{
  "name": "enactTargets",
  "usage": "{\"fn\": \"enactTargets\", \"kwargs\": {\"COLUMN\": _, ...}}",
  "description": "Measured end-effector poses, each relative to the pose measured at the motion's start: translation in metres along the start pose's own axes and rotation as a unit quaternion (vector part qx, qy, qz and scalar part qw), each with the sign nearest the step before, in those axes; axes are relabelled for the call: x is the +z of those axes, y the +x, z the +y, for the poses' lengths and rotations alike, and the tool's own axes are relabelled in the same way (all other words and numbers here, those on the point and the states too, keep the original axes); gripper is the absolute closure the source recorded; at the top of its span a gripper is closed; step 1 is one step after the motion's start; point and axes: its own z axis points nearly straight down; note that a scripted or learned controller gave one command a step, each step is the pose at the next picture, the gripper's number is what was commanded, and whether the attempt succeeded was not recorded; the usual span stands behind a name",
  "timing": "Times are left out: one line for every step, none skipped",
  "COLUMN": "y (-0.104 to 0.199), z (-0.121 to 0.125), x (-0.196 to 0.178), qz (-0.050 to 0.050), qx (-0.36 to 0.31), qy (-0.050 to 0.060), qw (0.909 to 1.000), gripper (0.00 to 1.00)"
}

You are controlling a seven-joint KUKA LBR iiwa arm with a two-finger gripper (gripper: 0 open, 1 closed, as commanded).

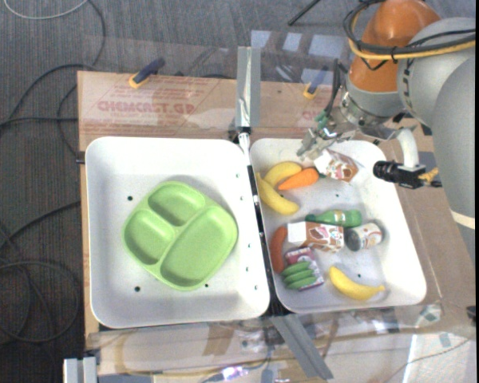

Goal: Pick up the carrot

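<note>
Hovering at bin's 12 o'clock rim: hand (323, 134), grip state unclear. Carrot (298, 179) near, toward 7 o'clock of hand, long axis 2–8 o'clock, touching banana (276, 188).

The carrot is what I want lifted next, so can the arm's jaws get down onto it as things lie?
Probably yes. The carrot lies uncovered at the top of the right bin, touching a banana, with the gripper just above it.

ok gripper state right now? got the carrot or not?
Gripper: above the right bin's far edge, open or shut cannot be told. Carrot lies in the bin beside a banana, not held.
</note>
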Motion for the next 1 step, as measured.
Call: {"fn": "enactTargets", "kwargs": {"y": -0.0002, "z": -0.0003, "x": 0.0005, "qz": 0.000, "qx": 0.000, "qy": 0.001, "qw": 1.0000, "gripper": 0.00}}
